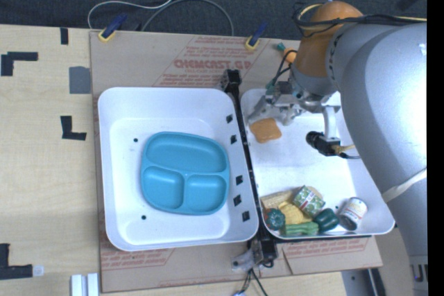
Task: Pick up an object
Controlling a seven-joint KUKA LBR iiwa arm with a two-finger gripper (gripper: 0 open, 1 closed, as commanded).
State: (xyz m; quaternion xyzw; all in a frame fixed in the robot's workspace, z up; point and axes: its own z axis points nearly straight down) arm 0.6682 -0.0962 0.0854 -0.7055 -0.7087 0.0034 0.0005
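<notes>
step: grasp | gripper (267, 111) finger state unclear, above tan block (266, 130) | tip: centre over block, descend straight

Two bins sat side by side on the bench before me. In the left bin (114, 149) a divided tray (184, 172) lay near the middle. My gripper (269, 113) hung over the far left corner of the right bin (368, 197), with a sponge (266, 129) just below it. Toy food (300, 210) and a can (352, 212) were heaped along that bin's near edge.
</notes>
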